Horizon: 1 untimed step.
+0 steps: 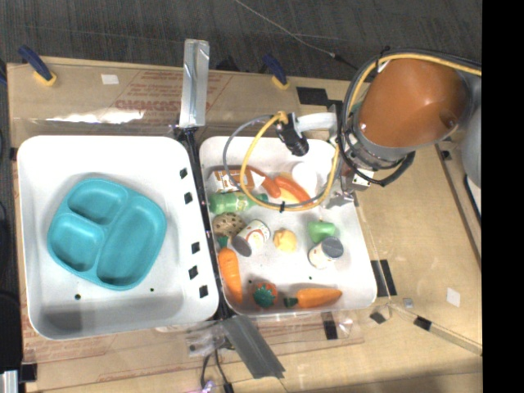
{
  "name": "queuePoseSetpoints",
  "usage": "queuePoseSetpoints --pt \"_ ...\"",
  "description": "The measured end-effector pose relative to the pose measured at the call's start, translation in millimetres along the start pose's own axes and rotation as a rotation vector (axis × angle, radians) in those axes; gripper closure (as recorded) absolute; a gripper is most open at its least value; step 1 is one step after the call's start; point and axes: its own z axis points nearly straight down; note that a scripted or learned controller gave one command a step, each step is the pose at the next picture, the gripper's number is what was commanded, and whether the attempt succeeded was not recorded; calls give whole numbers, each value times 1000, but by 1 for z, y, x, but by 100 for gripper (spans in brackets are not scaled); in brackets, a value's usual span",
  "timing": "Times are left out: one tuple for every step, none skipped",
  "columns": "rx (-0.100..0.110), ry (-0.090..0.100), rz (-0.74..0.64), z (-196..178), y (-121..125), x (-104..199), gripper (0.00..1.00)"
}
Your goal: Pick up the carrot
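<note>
So the arm [409,101] comes in from the right and hangs over the back right corner of the right bin [360,268]. From this angle you're mostly looking straight down on the orange band, so the wrist seems to point almost straight down. A yellow cable [246,133] loops out from it over the back half of the bin. Everything below the wrist is tucked under that orange bulk, so I honestly can't tell if the jaws are open or closed, and nothing shows up between them.

The carrot [318,297] lies flat along the front wall of the right bin, toward the front right corner, well apart from the arm. There's a second carrot-looking orange piece [229,273] lying along the left wall of the same bin, and another orange thing [282,188] further back under the cable loop.

Between them it's a jumble: a green toy [325,229], a small yellow one [284,239] and a little can [327,252].

The left bin [33,301] holds a teal divided plate [106,234]. Both bins sit side by side on the surface [426,244].
</note>
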Motion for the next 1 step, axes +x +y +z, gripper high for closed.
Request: queuePoseSetpoints --pt "0 -6 -21 14 17 -72 100"
